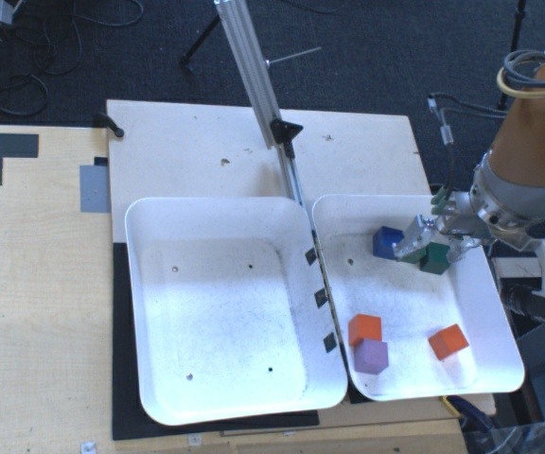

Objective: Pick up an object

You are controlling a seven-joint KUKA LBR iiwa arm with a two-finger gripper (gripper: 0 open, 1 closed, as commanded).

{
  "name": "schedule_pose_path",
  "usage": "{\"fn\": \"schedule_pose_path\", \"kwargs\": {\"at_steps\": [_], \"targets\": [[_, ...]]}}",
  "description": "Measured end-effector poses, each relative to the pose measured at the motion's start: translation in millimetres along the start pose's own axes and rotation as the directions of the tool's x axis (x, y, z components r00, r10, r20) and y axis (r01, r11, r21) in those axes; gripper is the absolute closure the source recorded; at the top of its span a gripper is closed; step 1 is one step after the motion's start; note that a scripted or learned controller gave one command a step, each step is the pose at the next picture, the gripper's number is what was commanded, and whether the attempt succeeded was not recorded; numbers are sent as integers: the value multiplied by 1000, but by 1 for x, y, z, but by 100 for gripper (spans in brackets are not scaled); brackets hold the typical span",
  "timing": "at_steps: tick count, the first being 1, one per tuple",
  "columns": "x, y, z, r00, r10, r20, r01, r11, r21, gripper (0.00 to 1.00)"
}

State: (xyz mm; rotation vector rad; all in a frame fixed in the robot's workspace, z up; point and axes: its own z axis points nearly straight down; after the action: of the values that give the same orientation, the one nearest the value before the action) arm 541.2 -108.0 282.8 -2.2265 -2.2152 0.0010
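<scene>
- Gripper (422, 247) low in right bin (500, 348), finger spread unreadable — blue block (385, 243) and green block (435, 259) on either side of it.
- Blocks are squat cubes, no clear long axis; matte.
- Near front: orange cube (365, 329) touching purple cube (371, 357); second orange cube (448, 341) apart.

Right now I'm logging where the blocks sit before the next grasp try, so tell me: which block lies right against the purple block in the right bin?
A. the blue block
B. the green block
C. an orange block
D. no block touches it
C: the purple block sits at the near left of the right bin, with an orange block directly behind it, the two touching.
</scene>
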Motion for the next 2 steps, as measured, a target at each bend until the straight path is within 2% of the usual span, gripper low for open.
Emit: {"fn": "schedule_pose_path", "kwargs": {"at_steps": [1, 2], "targets": [[-47, 51, 125, 1000, -3, -1, 3, 1000, 9, 0], [-57, 90, 159, 1000, -4, 5, 5, 1000, -12, 0]]}}
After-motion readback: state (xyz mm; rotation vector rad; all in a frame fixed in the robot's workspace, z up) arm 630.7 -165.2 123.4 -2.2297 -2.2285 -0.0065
